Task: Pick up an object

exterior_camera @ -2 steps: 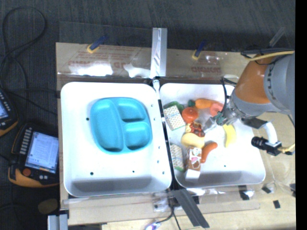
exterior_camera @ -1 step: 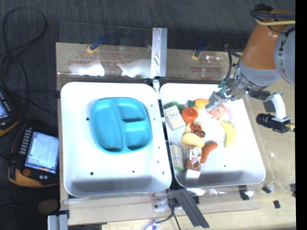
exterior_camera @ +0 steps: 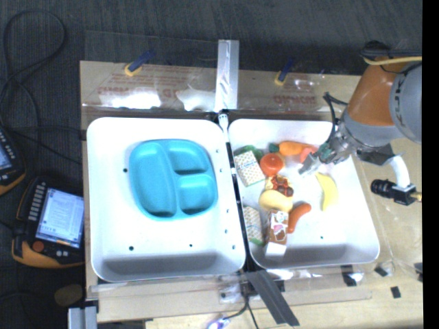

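- Two white bins sit on a tan tabletop over dark carpet.
- End effector, its grip state unclear, hovers beside the toy banana in the right bin.
- Left bin holds a blue tray.

divided tray lies in left bin; toy food fills right bin.

Arm: one unit, rounded grey metal housing with a broad orange band above the wrist. A thin black cable runs along the wrist. Tool: small, metallic grey, with greenish glints, fine detail blurred.
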Robot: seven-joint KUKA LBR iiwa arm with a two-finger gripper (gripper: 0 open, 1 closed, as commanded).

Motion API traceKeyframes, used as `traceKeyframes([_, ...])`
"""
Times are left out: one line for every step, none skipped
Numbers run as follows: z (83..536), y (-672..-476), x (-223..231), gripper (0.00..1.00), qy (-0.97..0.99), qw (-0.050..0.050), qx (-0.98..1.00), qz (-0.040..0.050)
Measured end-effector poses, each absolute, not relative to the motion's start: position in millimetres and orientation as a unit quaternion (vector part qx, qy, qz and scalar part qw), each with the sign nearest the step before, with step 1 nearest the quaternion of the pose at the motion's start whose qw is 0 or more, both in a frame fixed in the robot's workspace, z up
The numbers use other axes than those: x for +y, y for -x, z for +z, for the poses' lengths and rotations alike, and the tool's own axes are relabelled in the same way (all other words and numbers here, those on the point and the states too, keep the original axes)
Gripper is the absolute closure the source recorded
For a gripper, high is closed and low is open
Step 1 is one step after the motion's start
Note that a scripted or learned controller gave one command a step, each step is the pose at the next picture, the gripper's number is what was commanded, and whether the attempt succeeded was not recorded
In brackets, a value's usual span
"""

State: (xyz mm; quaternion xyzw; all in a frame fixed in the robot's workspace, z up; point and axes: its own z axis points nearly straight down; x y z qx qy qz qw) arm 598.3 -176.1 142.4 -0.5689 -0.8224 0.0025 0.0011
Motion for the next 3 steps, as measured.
traceKeyframes([207.2, -552.2, -120.3, 1.00, 0.668, 0.002, -0.744, 0.0021])
traceKeyframes([207.2, -552.2, -120.4, 0.00, 0.668, 0.002, -0.744, 0.0022])
traceKeyframes([104.2, -554.2, -174.7, 0.00, 0.702, 0.001, -0.712, 0.0017])
